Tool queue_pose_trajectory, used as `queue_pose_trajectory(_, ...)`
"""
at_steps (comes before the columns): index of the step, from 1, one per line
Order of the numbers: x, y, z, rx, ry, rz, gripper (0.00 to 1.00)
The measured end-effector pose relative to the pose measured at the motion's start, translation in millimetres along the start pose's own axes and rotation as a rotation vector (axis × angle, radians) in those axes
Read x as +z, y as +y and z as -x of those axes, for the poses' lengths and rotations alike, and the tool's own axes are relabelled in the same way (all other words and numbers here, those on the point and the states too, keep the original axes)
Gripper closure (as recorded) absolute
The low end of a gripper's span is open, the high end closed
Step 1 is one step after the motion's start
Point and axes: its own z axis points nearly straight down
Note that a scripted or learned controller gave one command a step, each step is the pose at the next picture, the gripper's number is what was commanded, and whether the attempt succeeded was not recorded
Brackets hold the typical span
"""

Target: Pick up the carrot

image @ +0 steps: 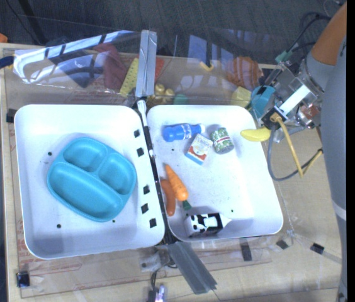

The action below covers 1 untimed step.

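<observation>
Bench: two shallow white bins side by side, the left bin [29,187] and the right bin [259,194], their inner walls touching along the middle.

Carrot [175,182]: lies in the right bin, close to its left wall, about midway down. Orange body runs slantwise, with the green stub toward the lower right. A second orange piece [168,200] lies just beside it on the left, touching or nearly so; whether it is a separate carrot cannot be told.

Arm [328,49]: grey with an orange band, at the right edge of the view, outside the right bin.

Gripper [267,102]: sits above the upper right corner of the right bin, well apart from the carrot. Whether the tool is apart or together cannot be told, as cabling and the mount clutter it. Nothing is seen held.

Other contents, right bin: a blue bottle [179,132] lying on its side near the top; a small red and white carton [199,150] just below and right of it; a green-labelled can [222,139] beside the carton; a yellow banana [255,134] at the right wall; a black and white toy [204,223] against the near wall.

Left bin contents: a blue divided tray [91,178], set roughly in the centre and turned at a slant.
</observation>
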Motion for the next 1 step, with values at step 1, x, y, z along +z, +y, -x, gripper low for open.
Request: queue_pose_trajectory(1,0.8,-0.2,0.1,0.000,-0.002,-0.002,0.00)
